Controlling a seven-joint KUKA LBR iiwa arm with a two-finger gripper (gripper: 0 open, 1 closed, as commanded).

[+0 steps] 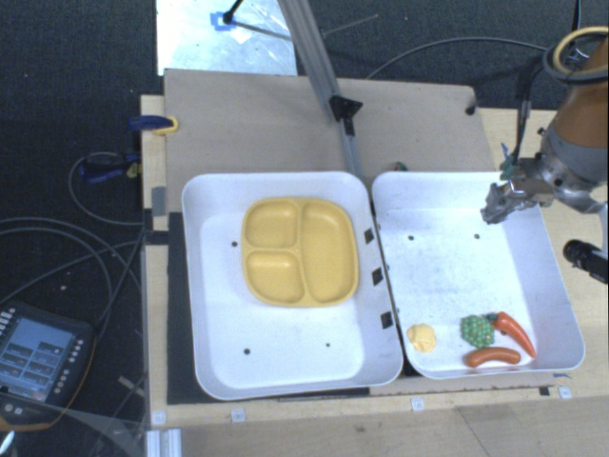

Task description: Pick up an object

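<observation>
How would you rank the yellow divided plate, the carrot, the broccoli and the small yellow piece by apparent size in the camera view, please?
1. Yellow divided plate, by far.
2. Carrot.
3. Broccoli and small yellow piece: too alike to rank.

Two white bins on the bench (438,112), side by side: the left bin (214,350) and the right bin (561,336). One yellow plate (300,251) sits in the left bin, split into three compartments. Over in the right bin, four small toy foods bunch along its near edge: one pale yellow piece (422,337), one green broccoli (477,329), one orange carrot (515,333) and one reddish sausage (493,357). That makes five loose things in all, one to the left and four to the right.
</observation>
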